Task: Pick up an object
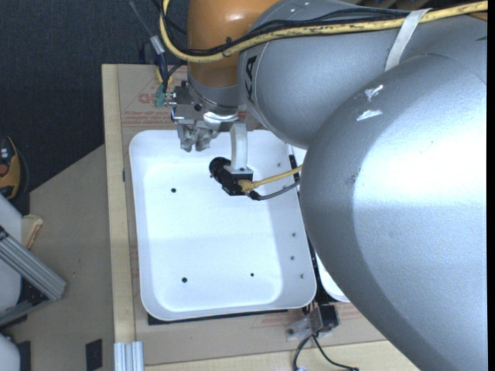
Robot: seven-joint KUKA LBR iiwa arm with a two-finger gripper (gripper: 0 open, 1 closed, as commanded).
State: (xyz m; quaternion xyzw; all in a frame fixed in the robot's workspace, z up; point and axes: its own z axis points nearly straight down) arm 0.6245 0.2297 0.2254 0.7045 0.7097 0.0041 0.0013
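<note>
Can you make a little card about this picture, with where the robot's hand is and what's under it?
arm: big grey robot arm with an orange band, reaching in from the right
gripper: two-finger metal gripper, at the bin's far rim, toward the left
holding: nothing I can see
under it: shallow white plastic bin
bin floor: small black dots
bin sits on: pale wooden bench

One arm [387, 168], grey, with one orange band [224, 22]. One gripper [194, 142]. Two white bins: left bin [147, 230] in full sight, right bin [333, 286] a mere sliver behind the arm. Dark dots [174, 191] on left bin's floor: three, counted plainly; two more, smaller, on its right wall. One yellow cable [456, 8] along the arm's top. One wooden board [126, 308] under the bins. One metal rail [31, 267] at lower left, beside the board.
</note>
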